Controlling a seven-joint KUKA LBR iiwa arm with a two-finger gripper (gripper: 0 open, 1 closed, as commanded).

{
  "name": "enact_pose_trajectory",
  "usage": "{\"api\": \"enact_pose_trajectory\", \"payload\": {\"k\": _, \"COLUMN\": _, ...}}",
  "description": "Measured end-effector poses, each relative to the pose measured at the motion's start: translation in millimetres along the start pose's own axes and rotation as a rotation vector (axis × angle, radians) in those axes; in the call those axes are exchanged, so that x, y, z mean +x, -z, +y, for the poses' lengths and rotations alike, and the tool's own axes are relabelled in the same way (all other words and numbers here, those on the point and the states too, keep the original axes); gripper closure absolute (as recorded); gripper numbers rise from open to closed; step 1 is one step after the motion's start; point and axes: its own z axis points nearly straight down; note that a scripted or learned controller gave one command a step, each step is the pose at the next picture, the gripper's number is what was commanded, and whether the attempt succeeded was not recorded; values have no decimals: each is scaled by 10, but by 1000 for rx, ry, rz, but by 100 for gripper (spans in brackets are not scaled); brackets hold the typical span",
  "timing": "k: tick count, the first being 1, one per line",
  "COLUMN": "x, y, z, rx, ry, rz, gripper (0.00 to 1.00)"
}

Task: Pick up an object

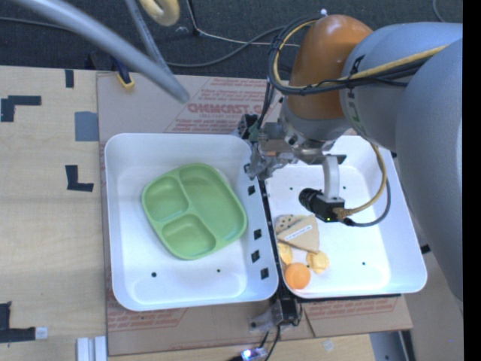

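Objects for picking lie in the near corner of the white plastic bin on the view's right [376, 254]: a small orange ball [298, 276], small yellow pieces [319, 262] just beside it, then a tan wedge-shaped block [298, 233]. Farther back, the gripper [259, 156] hangs over the wall between the bins, near the green three-compartment plastic tray [194, 210] in the other white bin [128, 201]. Whether it is released or clenched I cannot tell.
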Motion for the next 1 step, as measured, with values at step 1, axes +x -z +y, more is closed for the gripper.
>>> {"api": "enact_pose_trajectory", "payload": {"k": 1, "x": 487, "y": -140, "z": 89, "rx": 1, "ry": -2, "rz": -2, "gripper": 100}}
